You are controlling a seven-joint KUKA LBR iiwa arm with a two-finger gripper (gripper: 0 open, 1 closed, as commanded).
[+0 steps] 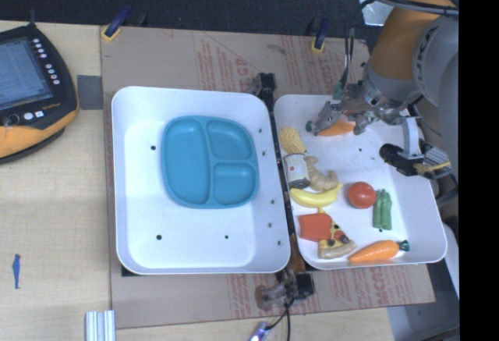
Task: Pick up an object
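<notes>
Gripper (341,119) is hovering low over the far end of the right bin (437,247), directly above a small orange carrot (337,129) that is lying crosswise with its green tip pointing toward the left bin (125,175). The arm is covering part of the carrot, so it cannot be told whether the pincer is apart or clamped on it, or whether the carrot is resting on the bin floor. Crowding the rest of the right bin: corn cob (292,140) by the near-left wall, banana (314,197), tomato (360,194), green vegetable (382,209), red block (315,226), pizza slice (335,243) and a bigger carrot (376,251) sitting along the near edge. A pale lumpy item (321,176) above the banana is too small to identify. Blue divided plate (210,160) is lying alone in the left bin. Teach pendant (31,90) is getting cut off at the left frame edge
</notes>
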